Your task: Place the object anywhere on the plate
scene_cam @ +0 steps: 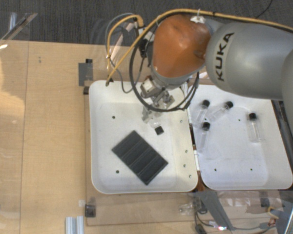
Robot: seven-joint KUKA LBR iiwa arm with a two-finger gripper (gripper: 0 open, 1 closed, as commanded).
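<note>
Camera view: hand (153,112) hangs over the left bin (100,130), seemingly gripping a clear vial (155,122) with a black cap, though glare blurs it. Dark ribbed plate (139,157) lies just below, apart.

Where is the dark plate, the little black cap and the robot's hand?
dark plate (139,157), camera view, middle of its ribbed top.
little black cap (159,129), camera view, its top face.
hand (154,108), camera view, between its fingertips.

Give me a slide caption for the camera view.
KUKA arm poised over the left bin above a small black-capped vial, dark ridged plate nearby.
</note>
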